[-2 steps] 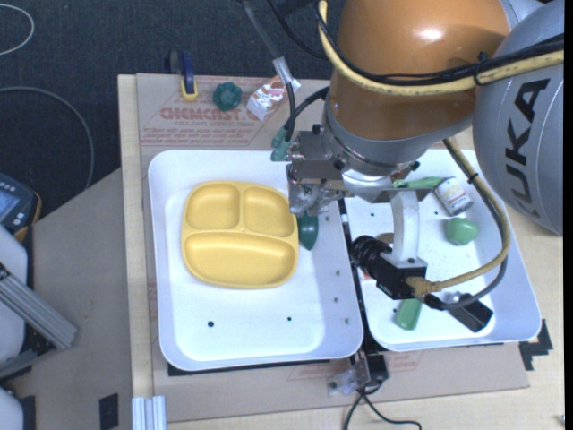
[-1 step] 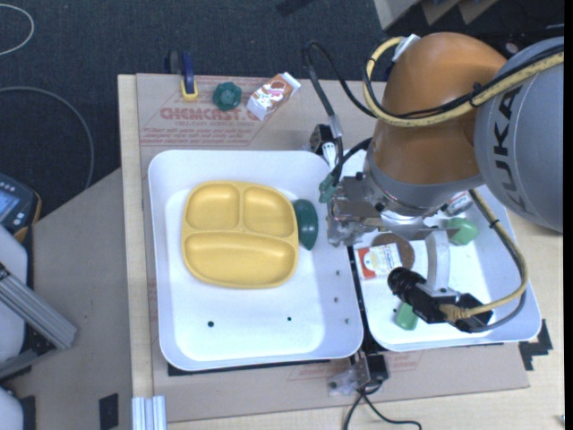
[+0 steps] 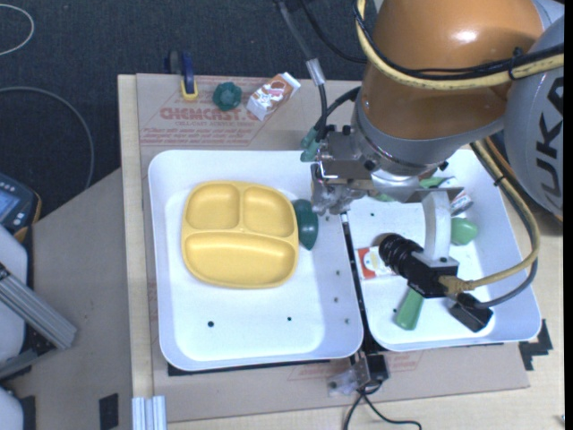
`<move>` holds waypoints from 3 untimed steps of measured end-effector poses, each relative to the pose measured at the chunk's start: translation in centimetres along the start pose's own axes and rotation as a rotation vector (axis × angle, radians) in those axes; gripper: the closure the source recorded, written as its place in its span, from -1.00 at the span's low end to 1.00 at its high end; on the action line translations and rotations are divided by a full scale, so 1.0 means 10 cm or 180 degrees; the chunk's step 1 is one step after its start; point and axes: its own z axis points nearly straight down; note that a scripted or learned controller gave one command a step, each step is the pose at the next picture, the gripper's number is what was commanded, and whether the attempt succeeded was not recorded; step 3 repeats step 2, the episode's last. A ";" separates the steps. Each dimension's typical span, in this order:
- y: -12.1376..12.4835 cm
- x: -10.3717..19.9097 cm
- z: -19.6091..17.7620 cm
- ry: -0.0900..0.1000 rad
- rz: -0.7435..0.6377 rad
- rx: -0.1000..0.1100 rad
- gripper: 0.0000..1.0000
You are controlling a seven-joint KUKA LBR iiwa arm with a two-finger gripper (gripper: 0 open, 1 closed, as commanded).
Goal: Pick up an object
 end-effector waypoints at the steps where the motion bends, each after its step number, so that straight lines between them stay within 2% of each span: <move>1: 0.00 -0.02 -0.05 -0.0013 0.0014 0.0026 1.00; 3: 0.01 -0.02 -0.15 -0.0012 0.0013 0.0017 1.00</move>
